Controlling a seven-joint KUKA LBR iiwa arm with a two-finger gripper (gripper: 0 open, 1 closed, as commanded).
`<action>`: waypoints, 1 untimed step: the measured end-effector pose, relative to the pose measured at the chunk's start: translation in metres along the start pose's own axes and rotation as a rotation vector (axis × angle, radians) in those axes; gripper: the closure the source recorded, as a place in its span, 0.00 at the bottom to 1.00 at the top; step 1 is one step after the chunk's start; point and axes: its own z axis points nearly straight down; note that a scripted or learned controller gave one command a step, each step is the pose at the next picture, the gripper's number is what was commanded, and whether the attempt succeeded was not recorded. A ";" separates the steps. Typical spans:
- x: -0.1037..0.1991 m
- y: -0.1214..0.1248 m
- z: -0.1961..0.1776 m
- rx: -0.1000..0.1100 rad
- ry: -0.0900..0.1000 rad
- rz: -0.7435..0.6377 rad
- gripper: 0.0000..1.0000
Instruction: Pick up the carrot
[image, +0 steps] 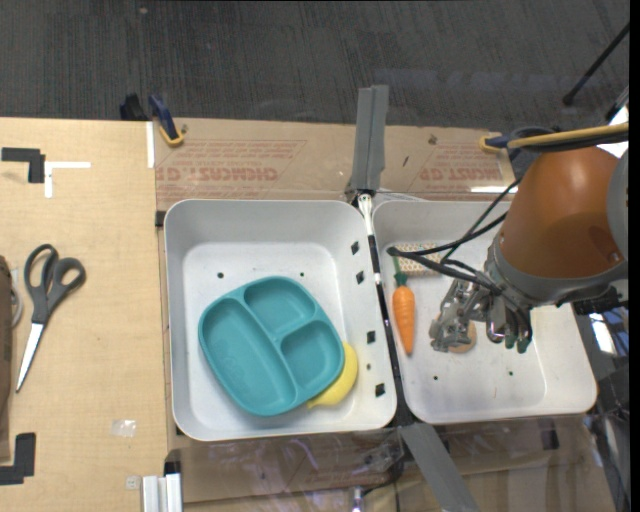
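The robot arm (560, 225), nearest the camera, reaches in from the right: a rounded orange band above the wrist, with grey metal and black cables below it. It hangs over the right-hand white bin (560, 395). At its lower end is the gripper (455, 325), a cluster of silvery metal pointing down toward the bin floor. Whether the gripper is wide or narrow cannot be made out, since the metal parts blur together from above.

The carrot (403, 312) lies in the same right bin, along its left wall, just left of the gripper and apart from it. It is orange, with a small green top at its far end and its tip pointing toward the near edge.

The left white bin (185, 330) holds a teal divided plate (272, 345) with three compartments, set at a slant. A yellow banana (342, 380) peeks out from under the plate's lower right rim.

Both bins sit side by side on cardboard sheeting (260, 165). To the far left, on the wooden bench (90, 400), lies a pair of scissors (45, 295) with grey handles.
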 end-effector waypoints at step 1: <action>0.005 0.063 0.000 -0.001 0.000 -0.377 1.00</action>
